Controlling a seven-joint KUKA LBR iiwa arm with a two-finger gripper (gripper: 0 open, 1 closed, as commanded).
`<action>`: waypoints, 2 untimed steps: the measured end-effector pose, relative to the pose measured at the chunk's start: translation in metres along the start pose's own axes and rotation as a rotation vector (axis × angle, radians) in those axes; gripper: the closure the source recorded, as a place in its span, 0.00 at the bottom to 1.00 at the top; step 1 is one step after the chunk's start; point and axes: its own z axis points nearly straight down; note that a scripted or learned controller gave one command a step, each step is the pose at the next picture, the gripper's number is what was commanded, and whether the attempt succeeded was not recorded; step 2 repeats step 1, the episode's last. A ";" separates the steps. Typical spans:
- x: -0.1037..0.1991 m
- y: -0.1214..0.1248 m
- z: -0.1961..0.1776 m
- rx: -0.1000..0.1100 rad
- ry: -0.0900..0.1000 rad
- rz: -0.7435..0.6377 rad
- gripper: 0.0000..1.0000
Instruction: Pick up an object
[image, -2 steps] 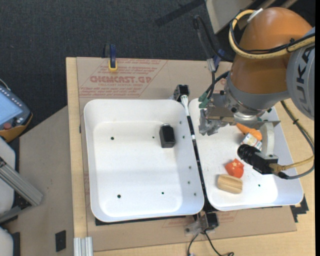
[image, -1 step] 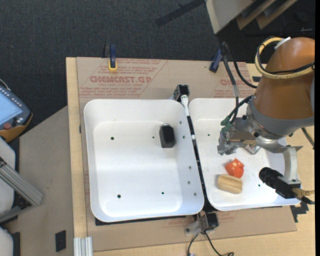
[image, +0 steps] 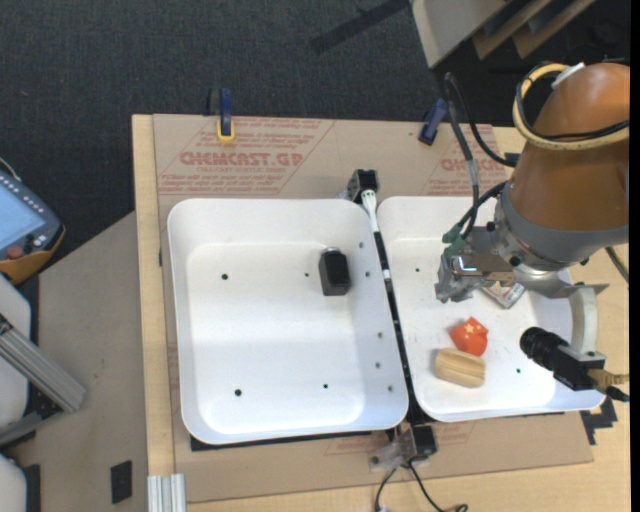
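Camera view: I see both bins from above at a slant, and the arm comes in from the right over the right bin (image: 418, 250).
Gripper: the gripper (image: 478, 290) hangs over the middle of the right bin. I cannot tell how far open it is, and I see nothing in its hold.
Nearest thing: a small red piece (image: 470, 336) lies in the right bin, just toward the near edge of the bin from the gripper.
Next nearest: a wooden block (image: 459, 367) lies just beyond the red piece on the same side. The two are so close that I cannot tell whether they touch.
Long axis: the block's length runs roughly across the picture, left to right with a slight tilt. The red piece looks lumpy, with no clear long axis.
Left bin: the left bin (image: 178, 262) holds one small black object (image: 334, 271), well apart from the gripper and across the dividing wall.
My judgement: the red piece is the shortest reach, a small shift toward the near edge and then down. The block crowding it could get nudged or caught as well.
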 end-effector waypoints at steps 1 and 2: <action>0.000 0.001 -0.010 -0.002 -0.001 0.000 1.00; 0.000 0.001 -0.010 -0.002 -0.001 0.000 1.00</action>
